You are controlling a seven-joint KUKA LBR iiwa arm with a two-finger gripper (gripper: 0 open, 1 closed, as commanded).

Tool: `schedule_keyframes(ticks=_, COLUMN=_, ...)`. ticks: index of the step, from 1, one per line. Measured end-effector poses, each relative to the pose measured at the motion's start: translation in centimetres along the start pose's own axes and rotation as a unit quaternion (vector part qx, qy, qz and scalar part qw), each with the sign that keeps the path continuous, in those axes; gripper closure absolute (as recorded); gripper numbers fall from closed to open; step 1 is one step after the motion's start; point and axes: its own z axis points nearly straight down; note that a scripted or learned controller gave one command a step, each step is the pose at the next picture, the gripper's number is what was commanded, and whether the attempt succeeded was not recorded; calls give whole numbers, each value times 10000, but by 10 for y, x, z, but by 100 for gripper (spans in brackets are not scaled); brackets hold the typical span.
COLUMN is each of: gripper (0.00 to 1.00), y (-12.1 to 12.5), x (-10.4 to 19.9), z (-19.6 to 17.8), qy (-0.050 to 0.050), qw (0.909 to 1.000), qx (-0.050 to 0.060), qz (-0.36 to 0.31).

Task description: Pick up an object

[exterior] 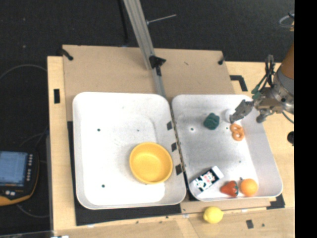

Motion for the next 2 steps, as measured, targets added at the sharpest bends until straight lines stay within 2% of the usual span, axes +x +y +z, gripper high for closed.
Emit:
schedule_keyframes(ticks=1, gripper=0, y=0, x=0, z=0, qy=2, qw=10000, qx=-2, qz=4)
schedule_keyframes(ticks=2, gripper=0, y=1, x=-3, z=63, qy=-6, qw=10000, qx=34, qz=21)
